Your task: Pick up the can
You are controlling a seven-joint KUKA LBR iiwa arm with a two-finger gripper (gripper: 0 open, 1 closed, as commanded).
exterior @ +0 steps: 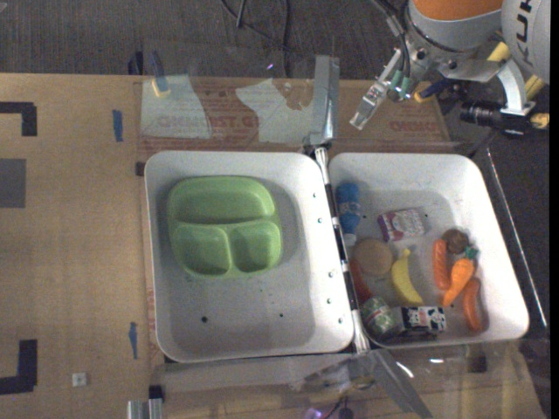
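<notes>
While the grey arm with its orange band hangs over the far right corner of the desk, its claw (pixel 377 101) sits beyond the far rim of the right white bin (pixel 502 225), well apart from everything inside; whether it is released or clenched I cannot tell.

What looks like the can, a small cylinder with a green patterned label (pixel 377 315), lies at the near left corner of that bin, close to the wall shared with the left white bin (pixel 157 260). A small black-and-white carton (pixel 425 319) is just beside it on the right, with a yellow toy banana (pixel 403 278) and a round tan disc (pixel 374 257) just beyond.

Judged from this, the approach has yet to begin. A good grasp would likely come straight down over the can, with the claw's closing line set to avoid both the bin wall and the carton. Crowding is the main risk: a slanted descent could nudge the neighbours or catch the rim. A green divided plate (pixel 225 225) rests in the left bin, out of the way.
</notes>
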